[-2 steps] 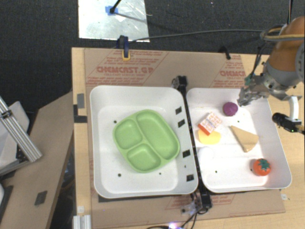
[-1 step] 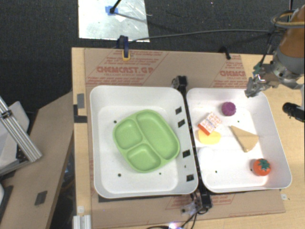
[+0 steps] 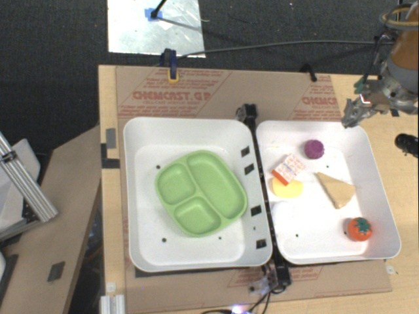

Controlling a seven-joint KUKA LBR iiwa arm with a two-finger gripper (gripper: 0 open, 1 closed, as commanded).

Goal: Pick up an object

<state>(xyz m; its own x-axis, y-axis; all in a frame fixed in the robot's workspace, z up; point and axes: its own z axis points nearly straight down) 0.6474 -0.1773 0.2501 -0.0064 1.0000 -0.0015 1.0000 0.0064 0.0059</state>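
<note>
Gripper (image 3: 354, 114) above right white bin's (image 3: 380, 175) far corner, jaw state unclear, holding nothing visible — round purple ball (image 3: 314, 149), red-white carton (image 3: 289, 169), tan wedge (image 3: 337, 190), orange tomato-like toy (image 3: 359, 228) inside.

Red lettering reading "CHEMCAST GP" is showing on the brown protective sheet (image 3: 196, 90) covering the worktop, printed behind the left bin and repeating, partly cut off, behind the right bin.
</note>
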